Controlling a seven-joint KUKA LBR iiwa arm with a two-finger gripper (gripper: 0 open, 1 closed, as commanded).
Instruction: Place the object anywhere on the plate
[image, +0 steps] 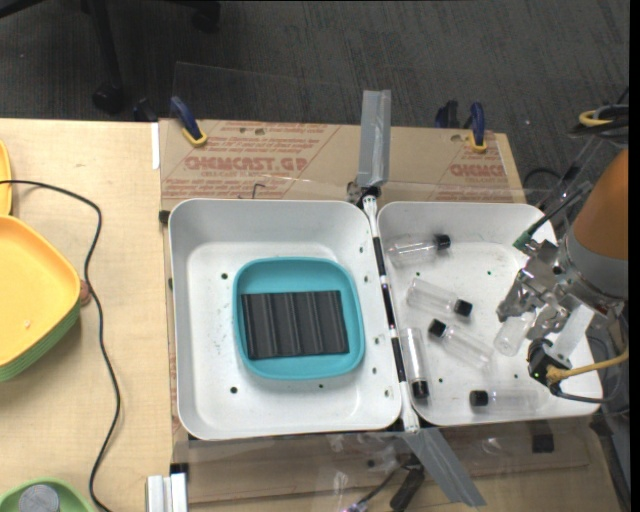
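**Tool low over the right bin, plate in the left**

I see the tool (527, 318) at the right white bin's (455, 215) right side, over a clear plastic vial (507, 337); whether it is spread or pinching I cannot tell; more black-capped clear vials (440, 298) lie scattered there; the teal rectangular plate with its dark ribbed centre (297, 319) sits mid left white bin (200, 330).

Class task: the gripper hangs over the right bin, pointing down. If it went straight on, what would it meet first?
Probably the clear vial lying just below the gripper, then the right bin floor; depth is hard to judge from this view.
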